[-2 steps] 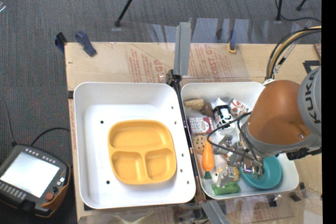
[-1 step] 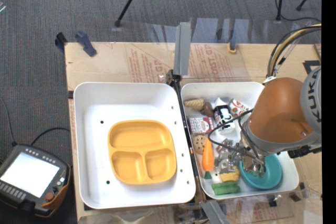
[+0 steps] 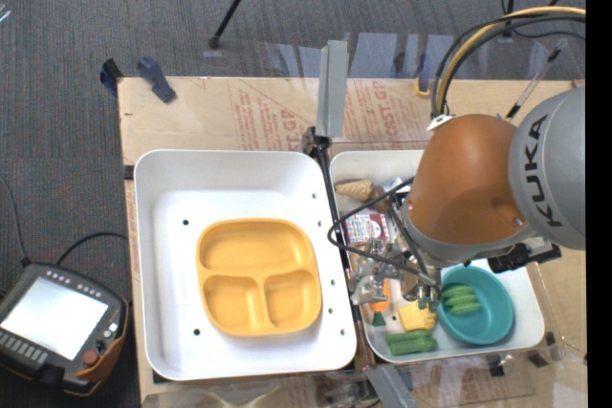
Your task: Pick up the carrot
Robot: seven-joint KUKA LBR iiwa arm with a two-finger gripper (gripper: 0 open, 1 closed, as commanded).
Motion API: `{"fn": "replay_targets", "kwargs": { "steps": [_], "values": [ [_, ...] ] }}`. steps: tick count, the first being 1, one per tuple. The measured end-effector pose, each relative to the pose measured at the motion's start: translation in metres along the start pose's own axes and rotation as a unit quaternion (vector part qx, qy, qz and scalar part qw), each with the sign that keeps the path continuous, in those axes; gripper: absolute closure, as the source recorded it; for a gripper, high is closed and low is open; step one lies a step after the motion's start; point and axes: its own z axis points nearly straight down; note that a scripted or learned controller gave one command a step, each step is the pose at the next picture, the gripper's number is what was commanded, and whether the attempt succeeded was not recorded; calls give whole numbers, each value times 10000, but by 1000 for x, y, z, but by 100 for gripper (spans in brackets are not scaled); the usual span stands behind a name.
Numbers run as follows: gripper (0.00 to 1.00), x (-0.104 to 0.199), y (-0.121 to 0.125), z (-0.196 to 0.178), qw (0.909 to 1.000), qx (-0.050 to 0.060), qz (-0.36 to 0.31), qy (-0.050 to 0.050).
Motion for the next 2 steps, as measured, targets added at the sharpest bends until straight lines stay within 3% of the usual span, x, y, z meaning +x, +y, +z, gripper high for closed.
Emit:
{"fn": "replay_targets", "kwargs": {
  "steps": [1,2],
  "values": [
    [100,0,-2,-7,10000,18,9,28],
    [100,-6,-36,-7,9782,13,-2075,30]
  ]
}}
